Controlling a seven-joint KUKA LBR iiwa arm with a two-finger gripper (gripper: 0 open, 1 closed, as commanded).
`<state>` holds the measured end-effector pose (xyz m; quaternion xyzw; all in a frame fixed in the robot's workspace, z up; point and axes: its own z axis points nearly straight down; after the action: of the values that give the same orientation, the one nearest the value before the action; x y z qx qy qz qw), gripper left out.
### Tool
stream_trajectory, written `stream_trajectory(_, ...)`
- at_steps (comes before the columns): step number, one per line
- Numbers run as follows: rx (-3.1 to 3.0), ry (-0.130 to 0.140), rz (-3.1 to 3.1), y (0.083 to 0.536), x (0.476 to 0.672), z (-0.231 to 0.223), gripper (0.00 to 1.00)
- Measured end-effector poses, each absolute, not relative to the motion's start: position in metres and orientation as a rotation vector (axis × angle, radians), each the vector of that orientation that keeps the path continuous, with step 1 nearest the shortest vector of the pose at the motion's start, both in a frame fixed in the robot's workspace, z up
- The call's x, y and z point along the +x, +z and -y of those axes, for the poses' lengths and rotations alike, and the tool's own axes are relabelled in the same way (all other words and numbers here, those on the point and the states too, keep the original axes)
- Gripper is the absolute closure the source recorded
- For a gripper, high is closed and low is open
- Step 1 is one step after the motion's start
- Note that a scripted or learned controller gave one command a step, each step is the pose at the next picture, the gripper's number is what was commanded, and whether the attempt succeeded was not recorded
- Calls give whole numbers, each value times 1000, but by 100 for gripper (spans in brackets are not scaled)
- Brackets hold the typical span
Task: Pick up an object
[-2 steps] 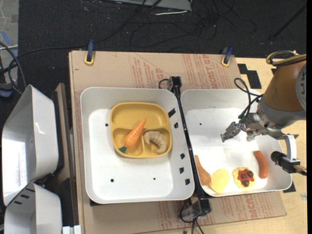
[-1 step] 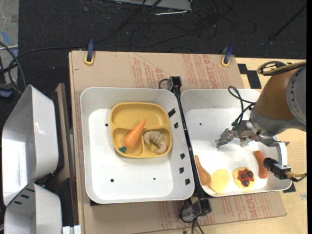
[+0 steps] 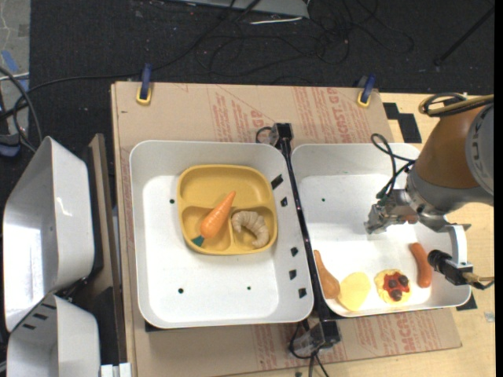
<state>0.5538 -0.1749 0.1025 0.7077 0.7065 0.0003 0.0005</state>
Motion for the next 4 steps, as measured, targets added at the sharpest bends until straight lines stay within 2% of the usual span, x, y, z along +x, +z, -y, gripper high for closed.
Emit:
stream_trajectory(3,2215,4,-2220,243,555,192,100)
stream_trajectory(4,2211,3,-2230,241,573,132,100)
